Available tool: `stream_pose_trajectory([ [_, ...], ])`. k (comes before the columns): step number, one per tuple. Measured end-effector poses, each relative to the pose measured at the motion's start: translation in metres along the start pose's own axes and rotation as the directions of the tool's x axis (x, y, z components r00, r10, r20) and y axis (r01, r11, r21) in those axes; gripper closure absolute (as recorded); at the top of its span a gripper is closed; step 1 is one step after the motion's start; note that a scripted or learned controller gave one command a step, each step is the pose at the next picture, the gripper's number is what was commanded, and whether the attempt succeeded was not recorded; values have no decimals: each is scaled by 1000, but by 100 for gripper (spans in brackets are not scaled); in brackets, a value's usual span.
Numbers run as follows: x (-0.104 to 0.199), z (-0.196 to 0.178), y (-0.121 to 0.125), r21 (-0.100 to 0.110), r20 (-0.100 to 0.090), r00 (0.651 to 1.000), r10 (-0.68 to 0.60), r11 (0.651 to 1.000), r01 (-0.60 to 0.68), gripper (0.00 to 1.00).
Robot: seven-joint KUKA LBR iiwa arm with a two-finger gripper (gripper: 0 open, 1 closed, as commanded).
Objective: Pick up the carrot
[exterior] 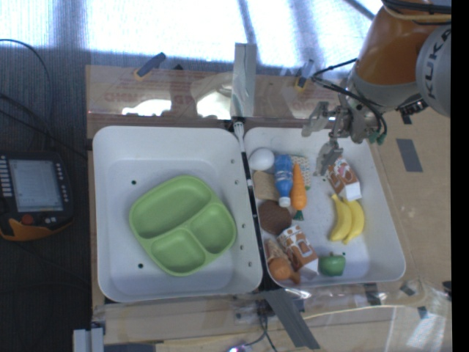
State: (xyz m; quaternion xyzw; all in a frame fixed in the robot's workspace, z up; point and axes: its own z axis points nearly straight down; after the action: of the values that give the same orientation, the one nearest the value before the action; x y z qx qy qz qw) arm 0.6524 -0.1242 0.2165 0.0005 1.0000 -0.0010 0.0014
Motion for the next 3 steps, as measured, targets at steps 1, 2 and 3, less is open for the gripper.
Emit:
stream_pose_trajectory([
  [1, 14, 118, 23, 1, 7, 993, -114, 993, 114, 0],
  [2, 86, 125, 19, 2, 11, 987, -163, 987, 163, 0],
  [3, 83, 112, 18, 8, 20, 986, -164, 986, 164, 100],
])
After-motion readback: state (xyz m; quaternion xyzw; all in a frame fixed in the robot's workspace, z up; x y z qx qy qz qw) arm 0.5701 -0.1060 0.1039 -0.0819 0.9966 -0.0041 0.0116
